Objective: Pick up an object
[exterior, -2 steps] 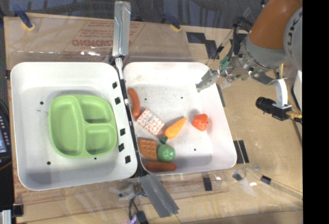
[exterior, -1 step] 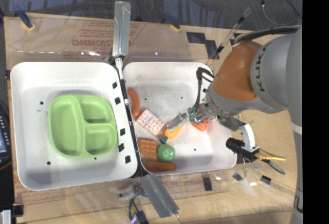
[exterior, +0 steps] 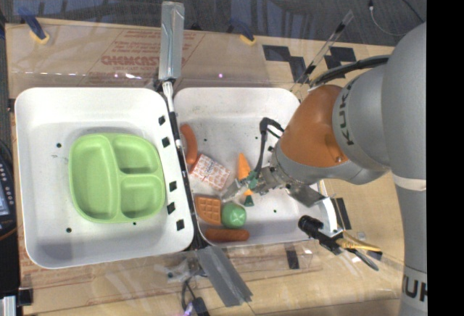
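The desk is carrying two white bins side by side, touching along their inner edges. The left bin is sitting toward the left edge, the right bin beside it. A clear sheet with red print is lying flat behind them, blue tape pinning its corner.

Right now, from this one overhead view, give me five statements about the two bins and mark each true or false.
1. The green divided plate lies in the left bin. True.
2. The waffle sits on the green plate. False: it lies in the right bin.
3. The gripper is over the right bin. True.
4. Both sausages are in the left bin. False: the upper sausage and lower sausage lie in the right bin.
5. The carrot lies beside the wrapped packet. True.
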